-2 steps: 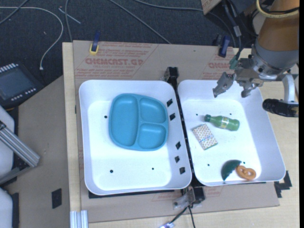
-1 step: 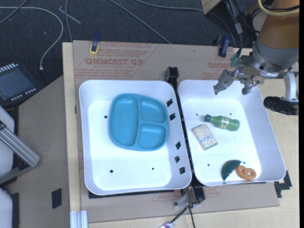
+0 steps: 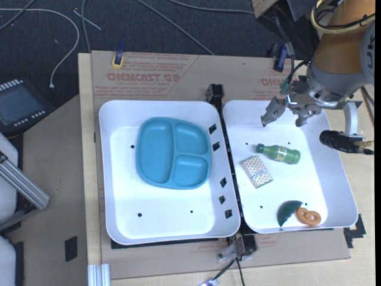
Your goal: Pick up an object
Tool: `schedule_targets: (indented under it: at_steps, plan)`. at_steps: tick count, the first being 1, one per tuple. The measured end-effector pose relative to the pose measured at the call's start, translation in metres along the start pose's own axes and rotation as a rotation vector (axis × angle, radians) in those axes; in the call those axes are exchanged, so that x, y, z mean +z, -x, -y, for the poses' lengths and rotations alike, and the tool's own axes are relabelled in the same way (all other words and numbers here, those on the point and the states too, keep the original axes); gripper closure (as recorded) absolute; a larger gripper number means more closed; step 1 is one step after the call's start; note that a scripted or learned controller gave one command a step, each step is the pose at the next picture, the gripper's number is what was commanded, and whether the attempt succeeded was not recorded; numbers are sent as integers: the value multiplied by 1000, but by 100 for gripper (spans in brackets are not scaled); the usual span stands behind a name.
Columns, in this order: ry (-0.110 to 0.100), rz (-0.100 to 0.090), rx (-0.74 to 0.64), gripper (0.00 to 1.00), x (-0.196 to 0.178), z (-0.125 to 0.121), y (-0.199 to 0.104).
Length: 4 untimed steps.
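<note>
The left bin (image 3: 113, 177) carries a blue divided plate (image 3: 174, 152) with three compartments, lying flat in the upper middle of the bin's floor, its right side close to the bin's right wall. The rest of that floor shows bare white with a few small dark dots.

A row of black clips (image 3: 221, 177) runs down the seam where the two bins meet.

In the right bin (image 3: 336, 177), a small patterned packet (image 3: 257, 171) (a flat square with a fine dotted print) lies near the middle of the floor, turned at an angle. Just above and to the right of it, a green bottle (image 3: 278, 153) rests on its side, its pale cap pointing toward the bin's left wall; the bottle and packet sit near each other but apart. At the bin's lower right corner, a dark green curved piece (image 3: 289, 211) lies beside a small orange ring-shaped object (image 3: 309, 217), the two touching or nearly so against the lower rim.

The gripper (image 3: 284, 115) hangs over the upper edge of the right bin, above the green bottle and clear of it. Its two fingers (image 3: 269, 117) are spread apart with nothing between them. The grey arm (image 3: 345, 46) with its orange band rises toward the upper right corner of the view.
</note>
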State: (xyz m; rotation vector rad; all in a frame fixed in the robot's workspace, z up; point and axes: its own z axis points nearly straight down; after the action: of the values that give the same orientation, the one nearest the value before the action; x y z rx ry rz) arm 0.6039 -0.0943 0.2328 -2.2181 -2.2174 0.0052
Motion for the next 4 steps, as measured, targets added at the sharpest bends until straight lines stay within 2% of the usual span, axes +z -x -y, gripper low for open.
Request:
schedule_targets:
  at_steps: [2, 3, 4]
  plan:
    - [4, 0, 0, 0, 119, 12, 2]
    - [12, 1, 0, 100, 104, 10, 2]
    - [11, 2, 1, 100, 53, 17, 7]
